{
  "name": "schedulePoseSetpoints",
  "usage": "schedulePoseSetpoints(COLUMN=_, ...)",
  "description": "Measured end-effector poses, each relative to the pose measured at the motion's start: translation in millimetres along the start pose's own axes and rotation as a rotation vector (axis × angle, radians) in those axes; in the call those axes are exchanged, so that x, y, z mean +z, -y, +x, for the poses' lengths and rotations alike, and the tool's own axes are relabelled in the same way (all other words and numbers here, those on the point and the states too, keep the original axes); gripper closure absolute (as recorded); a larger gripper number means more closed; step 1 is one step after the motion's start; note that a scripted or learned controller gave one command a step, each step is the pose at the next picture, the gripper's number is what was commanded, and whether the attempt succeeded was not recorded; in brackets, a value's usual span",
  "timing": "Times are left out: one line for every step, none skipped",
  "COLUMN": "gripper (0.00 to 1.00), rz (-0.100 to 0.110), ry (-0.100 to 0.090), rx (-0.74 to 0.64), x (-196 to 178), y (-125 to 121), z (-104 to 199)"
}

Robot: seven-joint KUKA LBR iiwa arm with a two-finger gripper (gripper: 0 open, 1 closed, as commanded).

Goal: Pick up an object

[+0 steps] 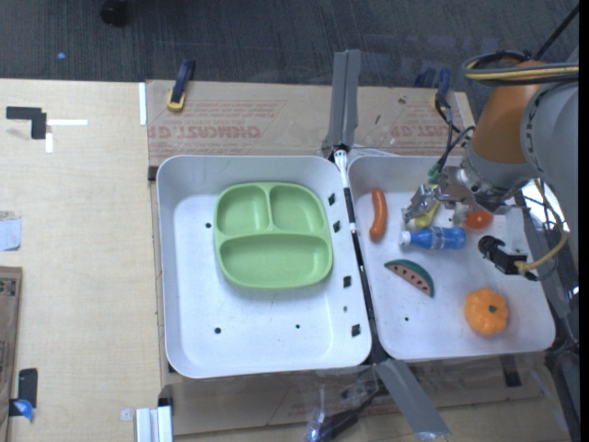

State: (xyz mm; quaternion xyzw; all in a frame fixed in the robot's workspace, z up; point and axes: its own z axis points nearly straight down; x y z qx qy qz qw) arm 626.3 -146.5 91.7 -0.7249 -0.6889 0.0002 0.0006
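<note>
Nearest the camera we list the front rim of the left bin (267, 368), a shallow white tray. It holds one item: a green plate (273, 234) with three compartments, lying flat toward the far side of the bin.

Right bin (460, 346), touching the left bin along a shared middle edge, holds:
- pumpkin (486, 311), orange, near the front right corner;
- watermelon slice (409, 276), green rind with a red face, lying near the middle;
- bottle (434, 238), blue with a white cap, lying on its side, cap to the left;
- hot dog (377, 214), orange-red, lying lengthwise near the left wall;
- tomato (478, 218), small and red, partly hidden under the arm.

Writing: we read mirrored red print on the cardboard sheet (239, 118) behind the bins; the letters look like "CHEMCAST GP", though we cannot be sure of them. A yellow and blue clamp (179, 86) lies on the sheet's far edge.

Arm: it enters from the right, its orange band (502, 122) high over the right bin's far corner and the wrist bent downward. The gripper (425, 208) sits low just beyond the bottle, with a small yellow piece (421, 217) at its tip. We cannot tell its state, nor whether it grips anything.
</note>
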Motion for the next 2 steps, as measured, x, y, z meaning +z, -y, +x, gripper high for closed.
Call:
schedulePoseSetpoints(gripper=1.0, rz=0.0, ry=0.002, rx=-0.003, x=-9.4, y=-0.2, z=-0.5)
schedulePoseSetpoints(gripper=1.0, rz=0.0, ry=0.002, rx=0.002, x=-137.5, y=4.1, z=24.3)
